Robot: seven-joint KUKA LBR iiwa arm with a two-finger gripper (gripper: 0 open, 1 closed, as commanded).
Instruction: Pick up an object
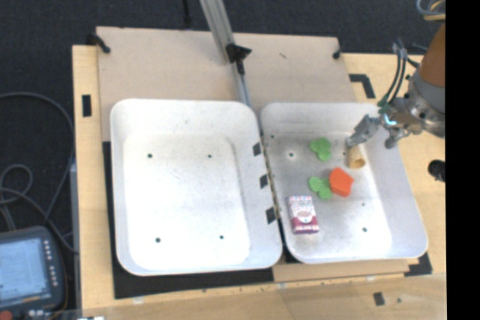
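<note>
looking down from the fixed camera, i see the grey two-finger claw (373, 133) hanging over the upper right part of the right-hand shallow white bin (397, 232), reached in from the right on the grey arm with the orange band (433, 67). its two fingers stand spread apart with nothing between them, so i read this as an approach, not a grasp. one finger (361, 133) points down-left toward the small tan cork-like cylinder (355, 158), which lies just below it; whether they touch i cannot tell. i judge that cylinder to be the likeliest target, since it sits nearest the claw.

the rest of the pickable things share that bin: a green leaf-shaped plastic piece (321, 148) to the left of the cylinder, an orange block (341, 182) below it, touching or just beside a second green plastic piece (321, 187), and a small red-and-white printed carton (303, 214) lying flat near the bin's left wall. the orange block is near enough to the cylinder that a sloppy descent could nudge it.

the left-hand white bin (120, 161) sits alongside on the wooden counter (86, 183), and a slanted aluminium rail (210, 0) crosses the top, well apart from the claw.
</note>
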